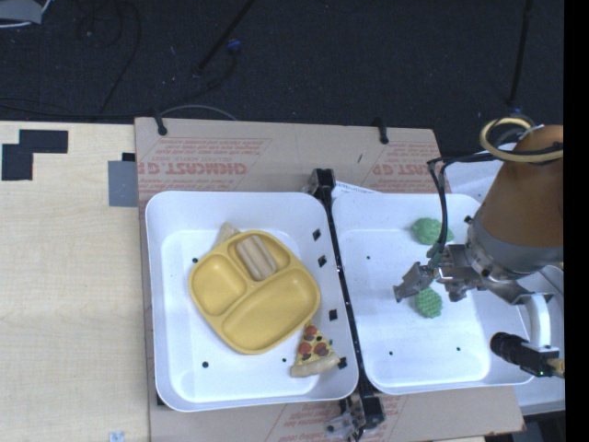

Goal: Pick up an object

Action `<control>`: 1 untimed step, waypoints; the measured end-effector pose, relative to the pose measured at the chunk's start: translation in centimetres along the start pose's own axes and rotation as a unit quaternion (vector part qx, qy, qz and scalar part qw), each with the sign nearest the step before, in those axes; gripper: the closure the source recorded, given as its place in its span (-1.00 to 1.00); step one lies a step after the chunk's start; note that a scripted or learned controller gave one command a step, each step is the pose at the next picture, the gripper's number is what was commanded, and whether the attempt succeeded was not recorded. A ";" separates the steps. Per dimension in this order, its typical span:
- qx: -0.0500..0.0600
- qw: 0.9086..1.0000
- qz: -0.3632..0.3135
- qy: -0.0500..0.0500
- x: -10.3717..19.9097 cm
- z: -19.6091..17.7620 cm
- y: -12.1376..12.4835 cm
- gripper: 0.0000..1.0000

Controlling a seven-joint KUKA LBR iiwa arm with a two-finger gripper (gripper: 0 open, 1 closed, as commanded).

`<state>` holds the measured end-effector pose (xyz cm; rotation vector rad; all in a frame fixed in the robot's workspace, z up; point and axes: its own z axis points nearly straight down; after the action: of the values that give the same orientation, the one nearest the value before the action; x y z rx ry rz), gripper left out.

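Orange-banded and bulky, the arm (525, 201) looms highest, reaching over the right bin (386, 376). Its gripper (425, 282) hangs low, touching or just above a green lump (429, 304); a second one (426, 230) lies near. Whether it is open I cannot tell. Nothing looks lifted yet.

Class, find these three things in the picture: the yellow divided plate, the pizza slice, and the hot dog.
yellow divided plate (276, 316): camera view, bare floor of its largest compartment.
pizza slice (316, 351): camera view, middle of its topped face.
hot dog (257, 257): camera view, middle of the sausage.
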<state>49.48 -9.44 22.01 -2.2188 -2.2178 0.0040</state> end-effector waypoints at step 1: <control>0.002 1.000 0.000 0.001 0.9 5.6 0.5 -1.00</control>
<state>49.98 -8.53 16.37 -2.2149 -2.2160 0.0075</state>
